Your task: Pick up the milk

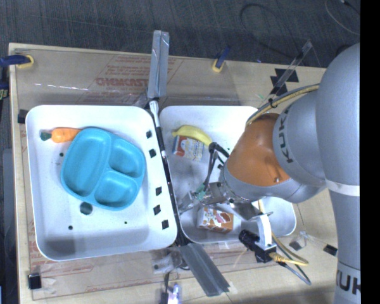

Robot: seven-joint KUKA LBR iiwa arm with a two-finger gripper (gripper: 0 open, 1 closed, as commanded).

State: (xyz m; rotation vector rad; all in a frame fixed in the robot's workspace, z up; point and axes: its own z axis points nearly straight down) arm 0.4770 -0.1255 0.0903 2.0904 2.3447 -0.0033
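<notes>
A small white and red carton (pixel 189 148), which looks like the milk, lies in the right bin (pixel 240 114) just below a yellow banana (pixel 193 133). My gripper (pixel 201 199) hangs low in the middle of the right bin, under the arm's orange band (pixel 256 157). It sits between that carton and a white and orange packet (pixel 216 219) near the bin's front wall. The gripper is close above the packet's left end. I see nothing held in it.
The left bin (pixel 44 233) holds a blue divided plate (pixel 104 168), an orange carrot (pixel 64 134) at its back left and a small dark green item (pixel 85 209). The grey arm covers the right bin's right half. A divider ridge (pixel 161 176) separates the bins.
</notes>
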